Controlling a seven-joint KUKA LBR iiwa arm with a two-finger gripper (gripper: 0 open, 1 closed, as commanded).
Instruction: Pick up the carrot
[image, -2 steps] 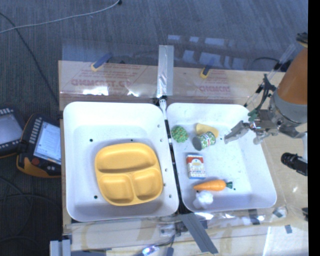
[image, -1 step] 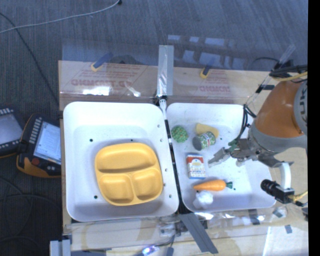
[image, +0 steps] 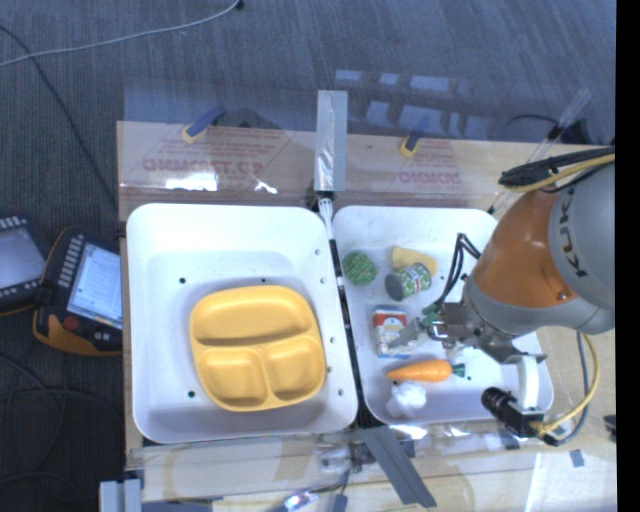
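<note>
The orange carrot (image: 422, 372) with a green stub at its right end lies on its side near the front of the right bin (image: 372, 228). My gripper (image: 441, 327) hangs just behind and above it, close to the carrot's right end, below the orange-banded wrist. Nothing shows held in the gripper. The arm covers the right part of that bin.
The right bin also holds a green ball (image: 360, 266), a yellow piece (image: 413, 258), a small can (image: 403, 285), a red and white packet (image: 390, 331) and a white lump (image: 408, 397) just in front of the carrot. A yellow divided tray (image: 258, 345) lies in the left bin (image: 160, 300).
</note>
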